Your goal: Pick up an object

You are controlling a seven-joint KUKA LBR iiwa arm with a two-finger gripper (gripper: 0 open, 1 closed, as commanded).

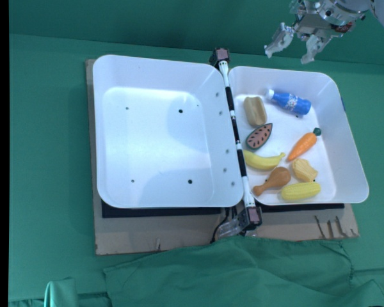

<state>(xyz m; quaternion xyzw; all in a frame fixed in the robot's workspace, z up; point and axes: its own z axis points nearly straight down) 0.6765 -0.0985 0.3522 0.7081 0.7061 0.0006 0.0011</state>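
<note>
While nothing is yet between its fingers, the gripper [293, 47] hangs above the far rim of the right bin [345, 130].
Gripper state: fingers spread apart, nothing held.
Right bin: holds all the things, namely a blue bottle [289, 101], a potato [255, 110], a melon slice [260, 136], a carrot [304, 144], a banana [264, 161], a drumstick [273, 181], a corn cob [300, 191] and a tan lump [304, 170].
Left bin [115, 75]: bare white floor, a few dark dots.
Nearest thing: the bottle, lying near the far wall, just below the gripper as the camera sees it.
Done: nothing; no thing is lifted or touched.
Left: choose a thing, go down, close on it, raise it.
Likely pick: the bottle or potato, both lying apart from the rest, as I judge.
Risk: the banana, drumstick, corn and lump lie crowded together.
</note>
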